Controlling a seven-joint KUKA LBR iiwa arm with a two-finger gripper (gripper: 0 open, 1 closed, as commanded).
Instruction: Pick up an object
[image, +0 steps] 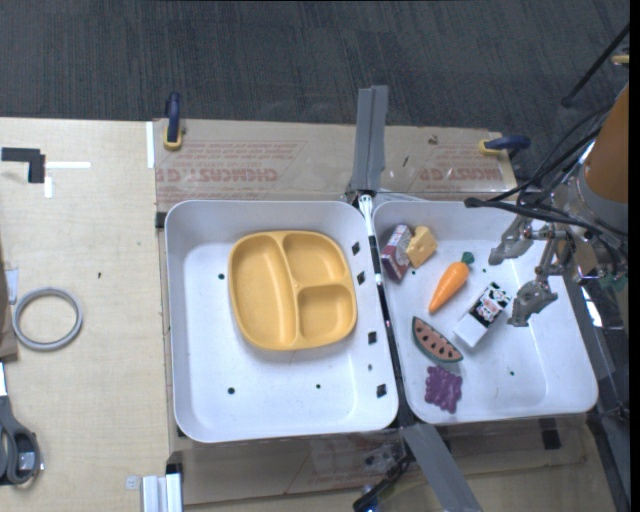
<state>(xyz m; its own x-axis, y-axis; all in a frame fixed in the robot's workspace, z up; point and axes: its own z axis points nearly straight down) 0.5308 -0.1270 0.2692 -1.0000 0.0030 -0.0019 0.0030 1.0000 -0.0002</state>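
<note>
Nearest the camera in the right bin (520, 395), a purple bunch of toy grapes (443, 388) is seen on the white floor, with a toy watermelon slice (436, 341) just beyond it. A little farther and to the right, a small white carton with a black-and-white cow print (482, 314) is laid at a slant, and a toy carrot (450, 284) is found just to its left, its green top pointed toward the far right. Farther still, near the bin's far-left corner, a dark red packet (396, 252) and a yellow cheese wedge (422, 245) are placed touching each other. The gripper (526, 270) is held over the right part of this bin, just right of the carton; its jaws are seen spread apart, with nothing between them. In the left bin (200, 390), a yellow three-compartment plate (293, 289) is set near the middle. On the counter (90, 400) at far left, a grey tape ring (44, 318) is lain, and blue-and-yellow clamps (174, 120) are fixed along the far edge.
</note>
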